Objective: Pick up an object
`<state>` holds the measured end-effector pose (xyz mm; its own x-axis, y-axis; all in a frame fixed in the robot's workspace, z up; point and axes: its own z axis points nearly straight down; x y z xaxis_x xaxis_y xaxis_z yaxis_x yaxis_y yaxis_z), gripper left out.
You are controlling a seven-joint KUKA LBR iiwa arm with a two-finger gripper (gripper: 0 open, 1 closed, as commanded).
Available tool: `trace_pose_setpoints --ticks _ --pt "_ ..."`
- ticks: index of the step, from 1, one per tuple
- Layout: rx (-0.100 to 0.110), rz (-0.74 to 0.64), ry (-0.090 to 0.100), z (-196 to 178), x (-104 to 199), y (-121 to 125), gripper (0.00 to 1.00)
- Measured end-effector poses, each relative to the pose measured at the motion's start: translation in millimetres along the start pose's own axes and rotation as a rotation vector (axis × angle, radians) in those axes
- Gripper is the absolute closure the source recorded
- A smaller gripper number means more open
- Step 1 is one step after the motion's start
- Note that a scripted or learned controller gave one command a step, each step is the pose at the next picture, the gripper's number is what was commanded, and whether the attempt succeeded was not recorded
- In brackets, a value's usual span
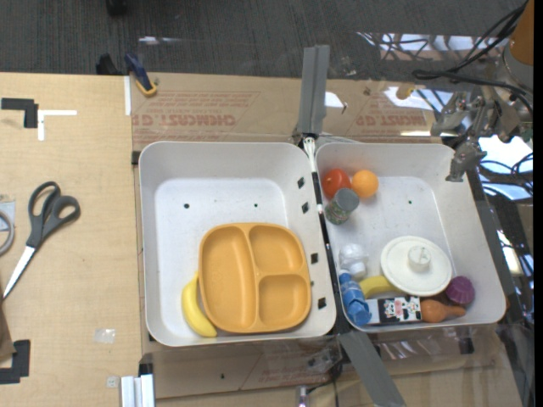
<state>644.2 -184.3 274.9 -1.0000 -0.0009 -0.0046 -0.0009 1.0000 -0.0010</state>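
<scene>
Above right bin's (475,227) far corner hangs tool (462,155).

Cardboard sheet (204,113): upside-down print, reads roughly "ORIENTAL CP".

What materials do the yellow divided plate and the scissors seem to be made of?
Yellow divided plate: probably plastic, smooth with a soft sheen and rounded, moulded compartments. Scissors: likely metal blades, pale and reflective, with black handles that look plastic, though the view leaves that uncertain.
</scene>
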Motion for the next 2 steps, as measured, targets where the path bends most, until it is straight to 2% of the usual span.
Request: trace_pose_setpoints --ticks 1,2 --pt "0.0 0.24 0.0 155.1 -15.2 18.7 0.0" --pt "0.0 0.444 0.001 179.6 -0.3 77.5 0.0"
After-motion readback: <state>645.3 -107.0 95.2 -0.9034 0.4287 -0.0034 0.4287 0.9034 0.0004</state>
